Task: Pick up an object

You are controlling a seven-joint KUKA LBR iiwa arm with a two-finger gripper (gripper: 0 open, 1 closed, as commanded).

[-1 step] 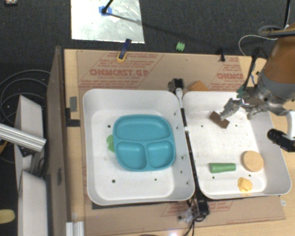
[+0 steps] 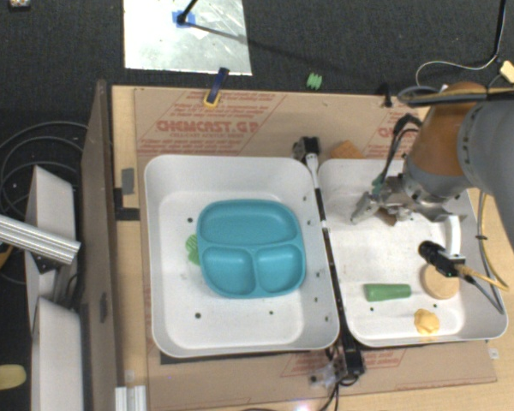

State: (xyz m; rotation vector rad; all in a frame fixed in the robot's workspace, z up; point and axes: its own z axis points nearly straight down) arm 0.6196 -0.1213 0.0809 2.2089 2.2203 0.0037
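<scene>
My gripper (image 2: 370,207) hangs over the back left part of the right bin (image 2: 351,255), its metal tip pointing left and down toward the bin floor. Nothing shows between its fingers. In the same bin, a green cylinder (image 2: 387,292) lies on its side toward the front, well below the gripper. A small yellow lump (image 2: 426,320) sits near the front right corner. A tan round disc (image 2: 443,286) rests at the right side. The grey arm with its orange band (image 2: 437,135) reaches in from the right.
The left bin (image 2: 167,229) holds a teal divided plate (image 2: 250,247) with a bit of a green thing (image 2: 191,247) peeking out at its left edge. A tan object (image 2: 346,150) lies on the cardboard behind the right bin. A dark divider (image 2: 322,229) separates the bins.
</scene>
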